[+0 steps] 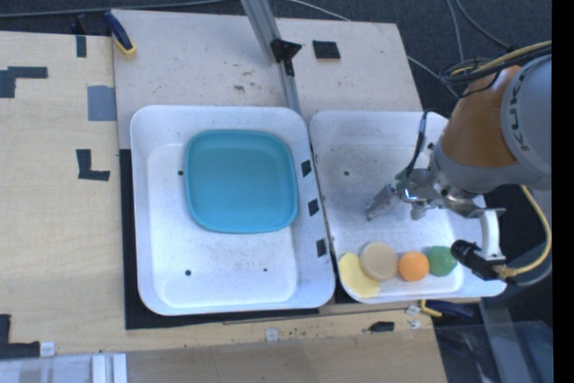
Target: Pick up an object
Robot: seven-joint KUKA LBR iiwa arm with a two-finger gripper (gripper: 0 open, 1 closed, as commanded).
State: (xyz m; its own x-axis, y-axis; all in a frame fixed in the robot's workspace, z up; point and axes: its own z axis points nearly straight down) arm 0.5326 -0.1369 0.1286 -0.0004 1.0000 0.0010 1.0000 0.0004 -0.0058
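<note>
Four small objects line the right bin's point(359, 139) near edge: a yellow piece point(352, 278), a tan disc point(378, 261) overlapping it, an orange ball point(413, 266) and a green ball point(440, 260). Just above them the gripper point(384, 202) hangs with its fingers apart and nothing between them. Partial lettering "KU" shows on the arm point(502, 126). A blue square plate point(240, 180) lies in the left bin point(161, 282).
</note>
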